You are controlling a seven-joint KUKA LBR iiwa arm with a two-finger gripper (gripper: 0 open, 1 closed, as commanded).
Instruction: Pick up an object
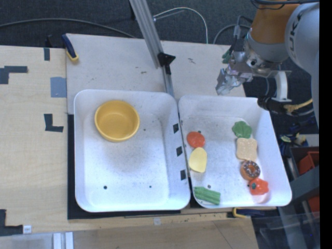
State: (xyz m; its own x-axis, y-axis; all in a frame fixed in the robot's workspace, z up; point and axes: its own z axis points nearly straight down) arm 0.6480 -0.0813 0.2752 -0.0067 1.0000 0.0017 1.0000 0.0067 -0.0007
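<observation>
The right bin holds several toy foods: a red tomato, a pale yellow piece, a green long piece at the front edge, a green leafy piece, a tan bread slice, a brown donut and a red-orange piece. My gripper hangs above the bench just behind the right bin's back rim, apart from all the foods. Nothing shows between its fingers.
A yellow bowl sits in the back left of the left bin. A slanted metal pole runs down to the gap between the bins. Cables lie at the back of the bench.
</observation>
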